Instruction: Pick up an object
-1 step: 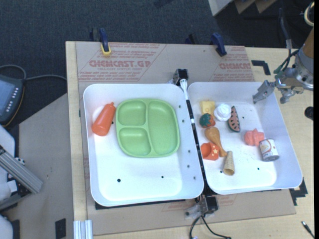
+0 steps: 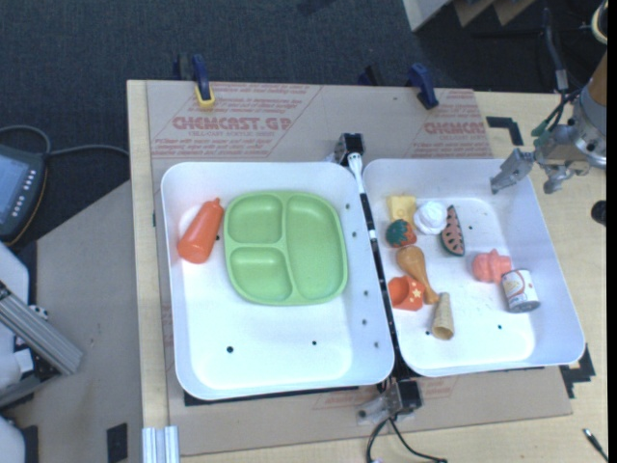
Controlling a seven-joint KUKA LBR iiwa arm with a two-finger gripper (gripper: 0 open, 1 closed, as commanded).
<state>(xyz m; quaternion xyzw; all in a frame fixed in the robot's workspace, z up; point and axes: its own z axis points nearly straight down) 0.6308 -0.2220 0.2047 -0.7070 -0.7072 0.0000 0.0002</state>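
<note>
The right bin (image 2: 554,258) holds several toy foods: a yellow block (image 2: 401,206), a white round piece (image 2: 431,217), a watermelon slice (image 2: 452,231), a green and red fruit (image 2: 400,232), a drumstick (image 2: 415,263), a red piece (image 2: 405,294), an ice cream cone (image 2: 442,316), a pink piece (image 2: 492,265) and a small can (image 2: 521,290). My gripper (image 2: 532,174) hangs over the bin's far right corner, open, with nothing between its fingers. It is well above and behind the pink piece and the can.
The left bin (image 2: 260,355) holds a green divided plate (image 2: 286,247) and an orange bottle (image 2: 200,231) at its left side. A black divider strip (image 2: 371,249) runs between the bins. Blue clamps (image 2: 201,73) sit on the bench's far edge.
</note>
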